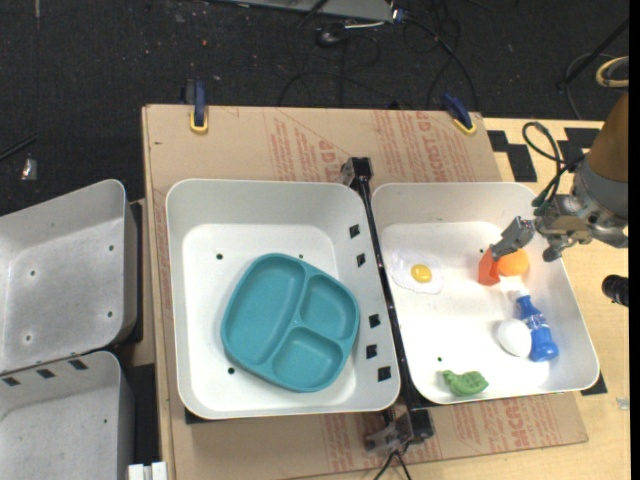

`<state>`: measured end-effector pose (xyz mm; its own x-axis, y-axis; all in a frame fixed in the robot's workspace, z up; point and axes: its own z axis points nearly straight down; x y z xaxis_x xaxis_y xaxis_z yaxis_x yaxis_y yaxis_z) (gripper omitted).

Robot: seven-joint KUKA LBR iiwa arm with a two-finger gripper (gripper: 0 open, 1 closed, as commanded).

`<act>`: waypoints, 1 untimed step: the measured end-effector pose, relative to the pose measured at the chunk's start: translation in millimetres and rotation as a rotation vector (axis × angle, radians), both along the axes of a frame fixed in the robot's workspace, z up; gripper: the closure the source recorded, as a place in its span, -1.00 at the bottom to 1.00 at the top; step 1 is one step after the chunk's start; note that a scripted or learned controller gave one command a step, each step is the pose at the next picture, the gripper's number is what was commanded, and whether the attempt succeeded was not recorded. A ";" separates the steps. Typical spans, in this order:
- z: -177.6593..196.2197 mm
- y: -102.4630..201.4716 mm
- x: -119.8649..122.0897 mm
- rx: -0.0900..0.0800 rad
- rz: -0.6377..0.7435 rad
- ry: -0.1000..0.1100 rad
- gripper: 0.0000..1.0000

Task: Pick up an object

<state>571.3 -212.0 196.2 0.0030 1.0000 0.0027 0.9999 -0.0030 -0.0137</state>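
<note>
The gripper (532, 238) hangs over the right bin (452, 230), at about two o'clock of its floor, with the arm (608, 173) coming in from three o'clock. Its jaws look spread, one dark finger reaching toward nine o'clock and the other toward four, though the slanted view leaves this less than sure; nothing sits between them.

Just below, touching or nearly touching the nearer finger, lies the orange toy (502, 265), a red-orange piece with a rounder orange end. It is the likeliest target: probably hollow plastic, light, stiff and smooth, so it may skid out of a pinch. A grip across its narrower middle would suit it best.

Elsewhere in that bin, a fried-egg toy (419, 274) lies at nine o'clock, too flat to grasp easily. A blue bottle-like toy (536, 330) and a white egg (514, 338) rest together at four o'clock, and a green piece (465, 381) sits at six. The left bin (200, 218) holds a teal divided plate (290, 321).
</note>
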 end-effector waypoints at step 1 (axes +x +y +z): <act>8.5 0.8 3.4 -0.003 0.004 -0.014 -1.00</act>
<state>574.7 -211.2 204.7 -0.0009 1.0000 -0.0005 1.0000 0.0009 0.0003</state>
